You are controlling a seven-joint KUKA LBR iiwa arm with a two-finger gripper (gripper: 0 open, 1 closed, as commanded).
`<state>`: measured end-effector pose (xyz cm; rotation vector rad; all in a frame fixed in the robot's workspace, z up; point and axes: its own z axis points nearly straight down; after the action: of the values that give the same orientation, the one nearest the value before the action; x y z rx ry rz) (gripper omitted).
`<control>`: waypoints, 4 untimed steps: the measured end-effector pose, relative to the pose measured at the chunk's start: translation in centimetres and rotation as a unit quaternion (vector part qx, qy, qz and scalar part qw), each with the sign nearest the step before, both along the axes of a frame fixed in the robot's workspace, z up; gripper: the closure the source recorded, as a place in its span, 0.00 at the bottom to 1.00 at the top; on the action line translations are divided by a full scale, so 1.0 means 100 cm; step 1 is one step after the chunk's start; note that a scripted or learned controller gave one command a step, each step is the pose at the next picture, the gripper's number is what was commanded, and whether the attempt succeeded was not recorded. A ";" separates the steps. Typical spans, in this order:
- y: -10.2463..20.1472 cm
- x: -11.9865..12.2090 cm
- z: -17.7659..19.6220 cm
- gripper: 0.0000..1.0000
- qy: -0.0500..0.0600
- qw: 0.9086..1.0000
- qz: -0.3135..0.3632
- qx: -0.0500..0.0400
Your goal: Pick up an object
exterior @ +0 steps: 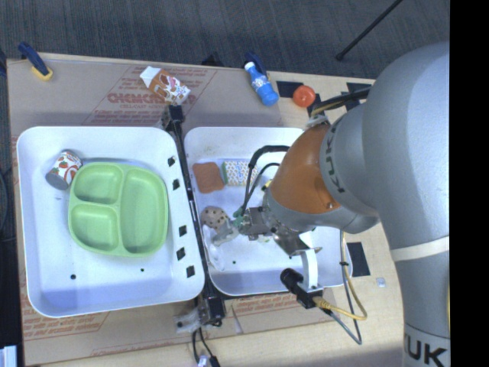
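Observation:
In the right bin [229, 277], a brown square piece [208, 176] lies near the far left corner. Beside it to the right is a pale patterned block [237, 172]. A round speckled piece [213, 217] sits lower down by the left wall. My gripper [229, 232] is low inside this bin, just right of and below the speckled piece and close to it. The orange wrist band [302, 182] and grey arm hide the bin's right half.
The left bin [46, 281] holds a green divided plate [118, 207] and a small red-patterned cup [63, 167] at its far left corner. Behind the bins lie a snack packet [164, 85], a blue bottle [262, 84] and an orange ball [304, 95].

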<state>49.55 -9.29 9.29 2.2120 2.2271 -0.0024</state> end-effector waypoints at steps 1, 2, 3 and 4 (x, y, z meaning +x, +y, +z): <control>0.001 0.000 0.009 1.00 0.002 1.000 0.002 0.001; 0.001 0.000 0.009 0.00 0.002 1.000 0.003 0.001; 0.001 0.001 0.019 1.00 0.002 1.000 0.004 0.001; 0.022 -0.018 0.134 1.00 0.000 1.000 0.000 0.002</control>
<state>47.72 -7.10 22.65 2.2143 2.2281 0.0012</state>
